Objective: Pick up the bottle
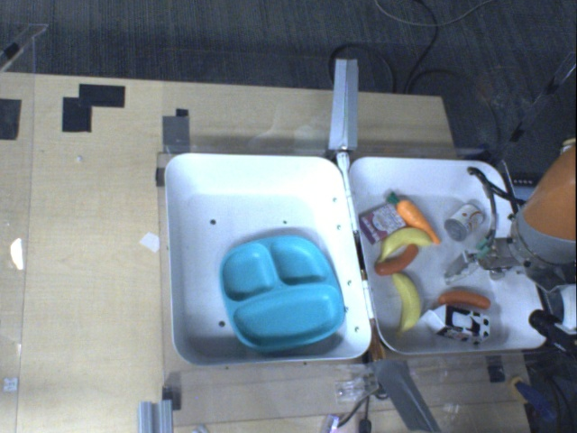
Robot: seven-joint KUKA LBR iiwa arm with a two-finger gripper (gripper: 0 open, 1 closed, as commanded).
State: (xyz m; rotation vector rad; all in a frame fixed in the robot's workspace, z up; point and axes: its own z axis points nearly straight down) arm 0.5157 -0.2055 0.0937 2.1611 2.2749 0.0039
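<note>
From where I stand, the bench (81, 242) is pale wood, with a few black tape patches near its far left corner. Beyond it lies dark carpet (225, 16) with thin cables (433, 7) looping across it. A grey metal post (343, 106) stands at the far edge, in line with the seam between the bins.

There are two white bins, side by side and touching. The left bin (194, 206) holds one thing, a blue tray (281, 291) with three compartments, sitting toward the near side.

The right bin (424, 174) is crowded. I count two bananas: one (403, 240) curved just beneath the single carrot (416, 216), the other (408, 300) lying nearer the front. There are two red sausages: one (397, 260) between the bananas and one (463, 299) toward the right. One small printed packet (382, 218) lies beside the carrot, and one black-and-white object (465, 325) rests by the front wall, just below the right-hand sausage.

The bottle (463, 221), the only one, is a small greyish piece lying on its side in the far right part of the right bin, apart from the carrot.

The arm (550, 210) comes in from the right, its orange band showing above the bin's edge. The gripper (475, 262) hangs low just on the near side of the bottle, between it and the right-hand sausage. I cannot tell whether it is open or closed, and nothing is visibly held in it.
</note>
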